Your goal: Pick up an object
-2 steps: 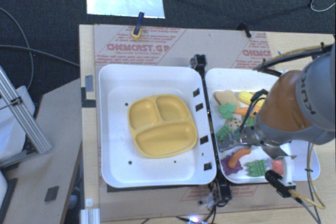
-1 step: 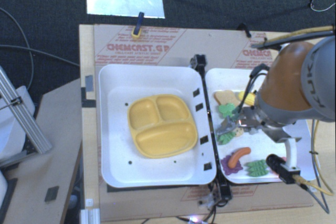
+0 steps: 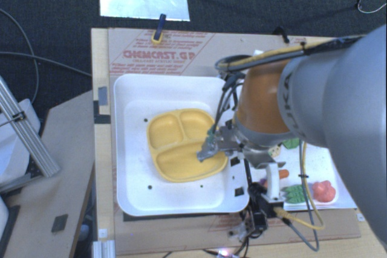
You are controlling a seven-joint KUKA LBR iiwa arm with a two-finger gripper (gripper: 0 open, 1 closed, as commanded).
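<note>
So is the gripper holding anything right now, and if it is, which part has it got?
Cannot be told. The gripper sits at the right edge of the yellow divided plate in the left bin, but a grip is not visible.

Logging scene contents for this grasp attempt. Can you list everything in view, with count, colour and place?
plate: 1, yellow, three compartments, in the left bin
left bin: 1, white, centre of bench
right bin: 1, white, mostly hidden under the arm
small items: several, red, green and orange, in the right bin
cardboard sheet: 1, tan with red print, behind the bins
arm: 1, grey with orange band, reaching from the right
gripper: 1, over the plate's right edge
</note>
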